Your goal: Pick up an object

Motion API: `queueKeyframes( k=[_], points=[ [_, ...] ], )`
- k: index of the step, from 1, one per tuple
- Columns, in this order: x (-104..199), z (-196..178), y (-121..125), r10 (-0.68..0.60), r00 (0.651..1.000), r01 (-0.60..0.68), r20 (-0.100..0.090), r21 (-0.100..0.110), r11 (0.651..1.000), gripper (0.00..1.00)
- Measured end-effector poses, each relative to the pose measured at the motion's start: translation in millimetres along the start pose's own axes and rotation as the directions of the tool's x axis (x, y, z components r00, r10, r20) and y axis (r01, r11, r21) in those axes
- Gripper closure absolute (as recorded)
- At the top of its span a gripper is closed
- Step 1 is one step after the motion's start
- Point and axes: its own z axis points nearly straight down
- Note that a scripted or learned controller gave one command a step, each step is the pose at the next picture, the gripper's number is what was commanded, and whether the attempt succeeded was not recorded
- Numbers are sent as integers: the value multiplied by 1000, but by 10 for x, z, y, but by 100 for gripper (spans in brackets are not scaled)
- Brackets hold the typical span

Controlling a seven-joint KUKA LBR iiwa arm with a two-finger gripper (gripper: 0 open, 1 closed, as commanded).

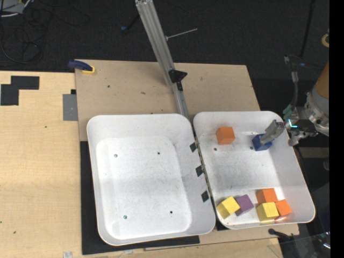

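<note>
Coloured blocks (pixel 257 203) and orange cube (pixel 225 135) in right bin (pixel 244 165)

Light falls evenly from above, bright on the two white bins (pixel 145 125) and the pale wooden surface (pixel 37 160), while the floor behind stays nearly black. Shadows are soft and short. The left bin's floor shows a mild sheen. The picture is slightly grainy, with soft detail throughout.

Wooden bench (pixel 129 90), two white bins (pixel 102 130) side by side
</note>
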Motion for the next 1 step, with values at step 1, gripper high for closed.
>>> queueKeyframes(
  k=[1],
  points=[
    [-7, -20, 5, 2, 1000, -2, 1, -4, 1000, 0]
  ],
)
